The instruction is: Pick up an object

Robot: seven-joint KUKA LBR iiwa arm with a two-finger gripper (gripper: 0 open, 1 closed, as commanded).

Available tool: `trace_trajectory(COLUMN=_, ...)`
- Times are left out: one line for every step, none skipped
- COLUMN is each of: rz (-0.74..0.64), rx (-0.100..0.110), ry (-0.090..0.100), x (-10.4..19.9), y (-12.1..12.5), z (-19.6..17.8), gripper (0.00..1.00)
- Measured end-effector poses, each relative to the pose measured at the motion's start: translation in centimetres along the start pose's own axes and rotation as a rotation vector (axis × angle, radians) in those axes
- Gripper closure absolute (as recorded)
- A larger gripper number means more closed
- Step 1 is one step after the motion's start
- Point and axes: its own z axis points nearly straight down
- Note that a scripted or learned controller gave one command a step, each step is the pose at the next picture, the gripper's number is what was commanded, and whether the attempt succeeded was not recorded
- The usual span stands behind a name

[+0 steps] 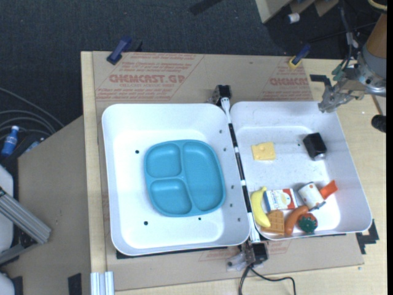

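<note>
over the far right corner of the right bin (344, 128), the claw (334, 97) hangs above the rim, holding nothing; whether it is apart or together i cannot tell; the likeliest targets lie well apart from it: a black block (314, 145) nearest, a yellow cheese slice (264, 152) alone mid-bin; the banana (260, 209), carrot (299, 214) and small cartons crowd the near corner; better to choose an isolated piece, centre over it, then descend straight.

The right shallow white bin (344, 134) has open floor across its upper half, broken by 1 flat yellow cheese-like square (264, 152) and 1 small black block (314, 145). Its lower edge is crowded: yellow banana (260, 208), small white carton (281, 199), orange carrot (299, 214), white cylinder (311, 194) lie packed together.
</note>
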Motion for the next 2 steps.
trace_trajectory(rz=0.000, rx=0.002, ry=0.001, x=0.0, y=0.0, z=-4.4, gripper=1.00)
trace_trajectory(rz=0.000, rx=0.008, ry=0.003, x=0.1, y=-0.1, z=-2.0, gripper=1.00)
